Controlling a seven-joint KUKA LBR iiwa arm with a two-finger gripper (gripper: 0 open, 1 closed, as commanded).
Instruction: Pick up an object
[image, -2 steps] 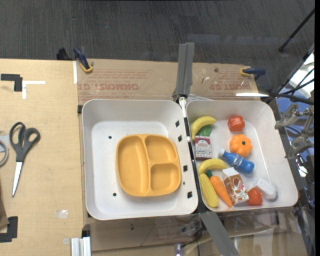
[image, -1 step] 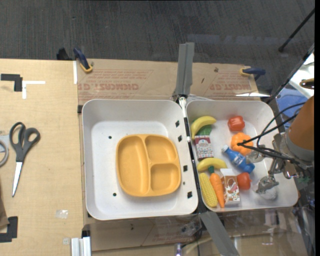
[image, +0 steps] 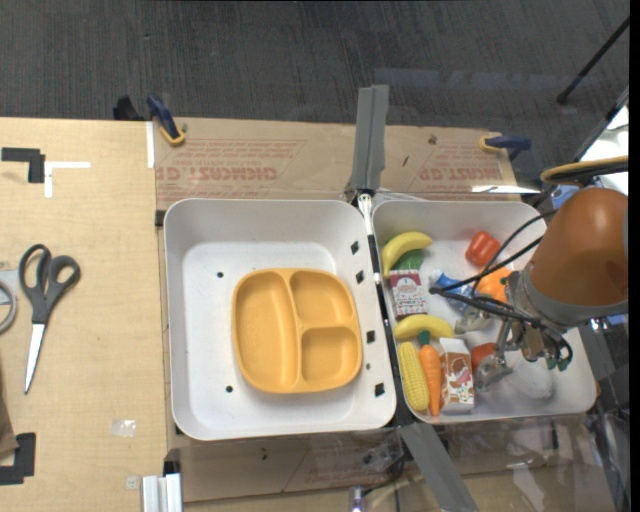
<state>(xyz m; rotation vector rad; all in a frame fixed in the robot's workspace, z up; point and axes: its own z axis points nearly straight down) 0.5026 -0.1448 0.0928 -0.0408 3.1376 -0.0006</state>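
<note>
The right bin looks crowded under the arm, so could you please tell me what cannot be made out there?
- Gripper: finger state unclear, blurred among cables in the camera view.
- Orange object: partly hidden by the arm.
- Small carton: print too small to read.
- Right bin: its right wall is covered by the arm.
</note>
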